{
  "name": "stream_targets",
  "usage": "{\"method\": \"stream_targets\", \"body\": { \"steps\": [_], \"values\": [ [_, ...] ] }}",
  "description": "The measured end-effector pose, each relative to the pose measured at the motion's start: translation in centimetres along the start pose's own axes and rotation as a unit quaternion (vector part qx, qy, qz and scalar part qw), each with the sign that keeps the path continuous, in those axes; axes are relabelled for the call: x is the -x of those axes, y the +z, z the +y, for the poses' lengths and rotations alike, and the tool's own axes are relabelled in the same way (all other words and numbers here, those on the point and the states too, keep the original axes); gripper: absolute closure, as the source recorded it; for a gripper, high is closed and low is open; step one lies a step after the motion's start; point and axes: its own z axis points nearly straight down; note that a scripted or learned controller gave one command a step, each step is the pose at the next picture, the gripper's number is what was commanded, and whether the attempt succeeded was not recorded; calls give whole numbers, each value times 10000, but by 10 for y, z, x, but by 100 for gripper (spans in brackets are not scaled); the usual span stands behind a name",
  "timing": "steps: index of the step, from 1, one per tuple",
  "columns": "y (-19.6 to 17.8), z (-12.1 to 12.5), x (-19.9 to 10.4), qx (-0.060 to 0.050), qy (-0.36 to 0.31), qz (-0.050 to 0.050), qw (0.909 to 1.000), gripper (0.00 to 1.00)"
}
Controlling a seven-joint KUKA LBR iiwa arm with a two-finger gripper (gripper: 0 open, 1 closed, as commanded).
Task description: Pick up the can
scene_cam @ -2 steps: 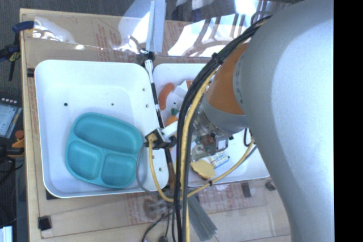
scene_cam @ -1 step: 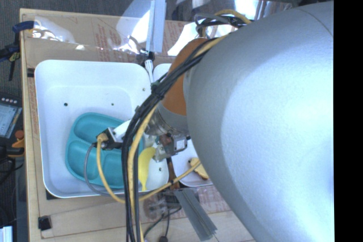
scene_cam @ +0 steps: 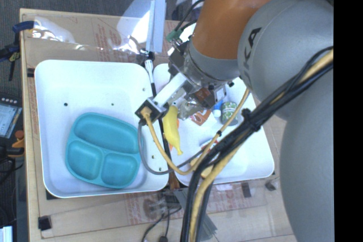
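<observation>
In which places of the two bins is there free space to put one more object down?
The left bin has bare floor above the blue divided tray, up to its top wall. The right bin is bare near its lower right corner. Its middle is crowded: banana, can, cables and the arm above.

Arm [scene_cam: 255, 37] and cables [scene_cam: 210, 161] crowd right bin [scene_cam: 255, 164]; banana [scene_cam: 172, 127] beside can [scene_cam: 228, 110]; left bin [scene_cam: 85, 82] open above tray [scene_cam: 102, 150].

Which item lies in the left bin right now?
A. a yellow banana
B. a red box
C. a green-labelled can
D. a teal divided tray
D: the teal divided tray lies in the left bin, toward its near side, while the yellow banana is in the right bin under the arm.
</observation>
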Motion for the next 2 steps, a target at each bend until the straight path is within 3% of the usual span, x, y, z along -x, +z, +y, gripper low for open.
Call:
{"method": "stream_targets", "body": {
  "steps": [1, 2],
  "values": [
    [-13, 51, -87, 21, 845, 6, 9964, 100],
    [-45, 64, -50, -6, -1542, -5, 9880, 100]
  ]
}}
